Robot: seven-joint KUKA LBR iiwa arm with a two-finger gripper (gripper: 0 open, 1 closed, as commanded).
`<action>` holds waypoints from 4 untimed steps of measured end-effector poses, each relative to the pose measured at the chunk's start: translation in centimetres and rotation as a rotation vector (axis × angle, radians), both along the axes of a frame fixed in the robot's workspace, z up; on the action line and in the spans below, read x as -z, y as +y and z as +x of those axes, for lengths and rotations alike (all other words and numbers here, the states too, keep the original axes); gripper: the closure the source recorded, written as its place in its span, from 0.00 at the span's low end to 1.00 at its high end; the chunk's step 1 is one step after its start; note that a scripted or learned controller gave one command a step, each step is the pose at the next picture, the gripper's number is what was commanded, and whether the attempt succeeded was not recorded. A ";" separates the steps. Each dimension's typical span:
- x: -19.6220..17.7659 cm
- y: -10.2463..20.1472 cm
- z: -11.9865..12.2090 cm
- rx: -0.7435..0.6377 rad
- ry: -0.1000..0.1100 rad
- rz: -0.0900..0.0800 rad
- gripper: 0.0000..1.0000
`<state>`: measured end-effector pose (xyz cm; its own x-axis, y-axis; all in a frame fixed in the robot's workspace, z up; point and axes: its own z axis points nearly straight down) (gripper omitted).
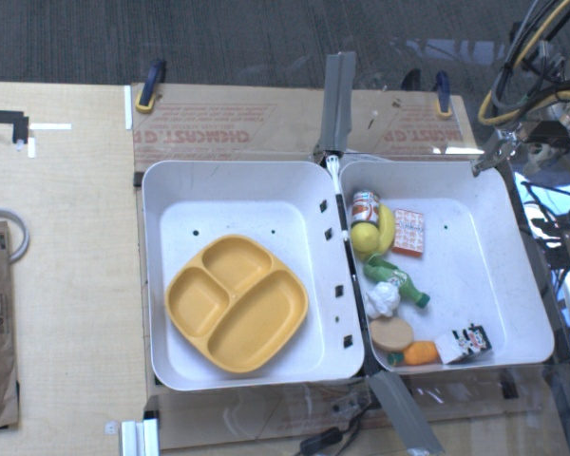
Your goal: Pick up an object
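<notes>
At right-bin left wall: soda can (364, 204), lemon (364, 238), banana (387, 228), green bottle (395, 283), red-white box (408, 233). Left bin (171, 188) holds yellow divided plate (237, 302). Gripper (499, 150) hangs over right bin (494, 283) far corner, touching nothing; finger state cannot be told.

The arm (541, 46) sits at the upper right of the camera view, mostly cut off by the frame's edge. Cables loop around it. A thin metal part points down and left from it. The gripper itself cannot be made out.
</notes>
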<state>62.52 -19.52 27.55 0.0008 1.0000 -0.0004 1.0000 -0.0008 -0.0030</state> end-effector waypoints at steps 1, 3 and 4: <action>-8.3 4.5 -1.0 0.046 0.000 -0.002 0.00; 8.5 10.9 1.3 0.024 0.000 -0.001 0.00; 17.7 8.8 -4.0 -0.104 -0.009 -0.002 0.00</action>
<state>58.53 -10.69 9.83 -0.1025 0.9947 -0.0030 0.9947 0.1026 0.0054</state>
